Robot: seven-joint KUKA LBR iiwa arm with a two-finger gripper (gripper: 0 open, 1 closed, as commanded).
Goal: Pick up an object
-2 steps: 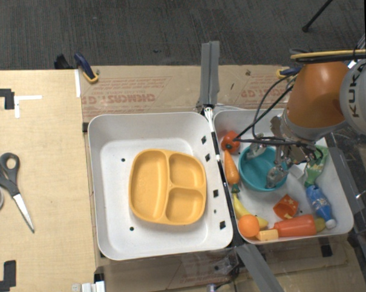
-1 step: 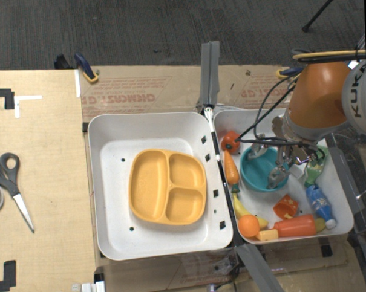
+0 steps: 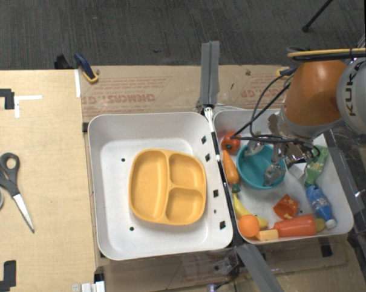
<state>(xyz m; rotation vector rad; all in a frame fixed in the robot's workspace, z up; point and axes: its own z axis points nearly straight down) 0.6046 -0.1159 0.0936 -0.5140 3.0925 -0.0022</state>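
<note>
The gripper (image 3: 275, 171) hangs inside the teal bowl (image 3: 256, 168) in the right bin (image 3: 341, 193); whether the claw is released or clenched cannot be told, since the metal tip blurs against the bowl's wall. Nothing is seen between its tips, so no object is counted as held. The likeliest target is the bowl itself, which sits near the top of the right bin among a crowd of toy food.

Several things could go wrong from here. A pinch on the curved rim may slip, or tip the bowl onto the carrot (image 3: 230, 168) and tomato (image 3: 231, 142) just beside it. The loose cables (image 3: 260, 112) trailing from the wrist could snag on the bin's edge. The blue bottle (image 3: 319, 204), red piece (image 3: 286, 206) and orange (image 3: 248, 225) lie near enough to be knocked if the arm swings low.

The yellow tray (image 3: 168, 186) sits alone in the left bin (image 3: 105, 176).

Readable writing: "KUK" on the arm (image 3: 349, 93), and mirrored print, too faint to read, on the cardboard (image 3: 132, 93).
</note>
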